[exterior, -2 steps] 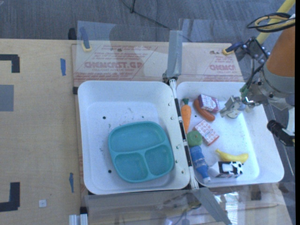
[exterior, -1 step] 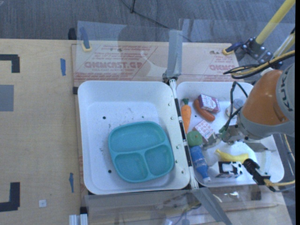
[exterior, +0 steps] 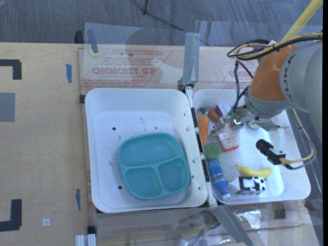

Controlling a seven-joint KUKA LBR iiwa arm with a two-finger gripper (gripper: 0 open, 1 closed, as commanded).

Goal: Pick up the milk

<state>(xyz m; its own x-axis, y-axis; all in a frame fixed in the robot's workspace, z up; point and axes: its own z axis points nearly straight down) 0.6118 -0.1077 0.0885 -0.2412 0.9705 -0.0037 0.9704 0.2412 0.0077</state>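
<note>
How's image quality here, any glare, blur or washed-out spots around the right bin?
Camera view: even, soft light, faint shadows. The right bin floor is nearly blown out white, so the milk carton's white patches blend into it. Clear panels along the top edge carry pale reflections. Small items near the gripper look soft and hard to identify; the teal tray reads clean.

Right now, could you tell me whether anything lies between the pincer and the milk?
Yes: the banana lies close beside the milk, on the side facing the pincer; nothing lies on top of the milk.
</note>
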